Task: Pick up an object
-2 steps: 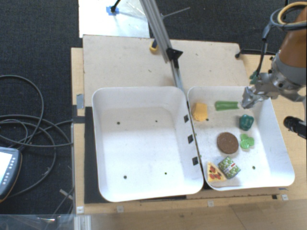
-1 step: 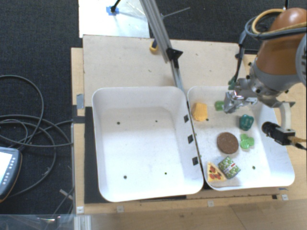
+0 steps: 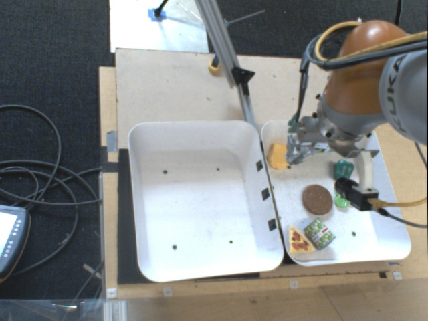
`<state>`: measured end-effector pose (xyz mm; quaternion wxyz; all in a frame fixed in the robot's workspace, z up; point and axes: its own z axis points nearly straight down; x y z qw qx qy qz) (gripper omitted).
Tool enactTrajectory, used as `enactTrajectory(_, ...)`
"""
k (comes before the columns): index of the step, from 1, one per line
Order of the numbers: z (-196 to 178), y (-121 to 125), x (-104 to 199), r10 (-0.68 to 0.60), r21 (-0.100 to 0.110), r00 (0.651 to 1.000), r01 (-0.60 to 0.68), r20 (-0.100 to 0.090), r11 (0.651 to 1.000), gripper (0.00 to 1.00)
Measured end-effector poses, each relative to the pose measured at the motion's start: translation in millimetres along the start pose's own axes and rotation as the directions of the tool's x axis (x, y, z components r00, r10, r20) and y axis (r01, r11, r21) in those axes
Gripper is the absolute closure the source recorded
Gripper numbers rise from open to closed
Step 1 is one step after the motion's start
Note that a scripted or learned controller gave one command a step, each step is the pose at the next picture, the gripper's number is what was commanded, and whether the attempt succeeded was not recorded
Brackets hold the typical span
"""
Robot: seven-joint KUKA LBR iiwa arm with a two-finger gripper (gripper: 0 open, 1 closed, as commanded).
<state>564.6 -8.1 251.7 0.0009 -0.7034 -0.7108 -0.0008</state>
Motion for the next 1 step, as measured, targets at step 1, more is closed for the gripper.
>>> enactTrajectory(1,14.1,-7.3,57.0,-0.001,0.000,1.000,0.001,-0.001,1.000,1.00)
